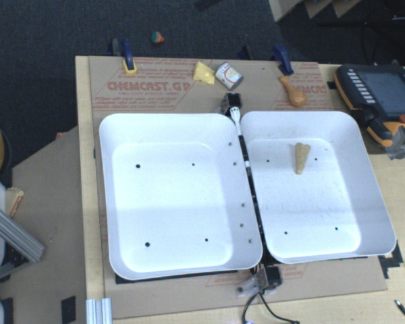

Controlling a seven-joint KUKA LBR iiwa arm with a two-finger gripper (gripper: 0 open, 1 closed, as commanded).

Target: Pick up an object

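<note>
Two shallow white bins side by side on a brown board (148, 86): left bin (109, 181) and right bin (372, 181), touching along the middle edge. In the right bin, far half, near its centre, a small tan cone (302, 158), lying flat, tip toward the near side, apart from all walls. Beyond the bins, on the board, a yellow wedge (204, 73) just beside a small white box (229, 75), and further right a brown wooden piece (293, 93). Two blue clamps (127, 55) at the far edge. Opening of the pincer, and any hold on a thing: impossible to tell.
</note>
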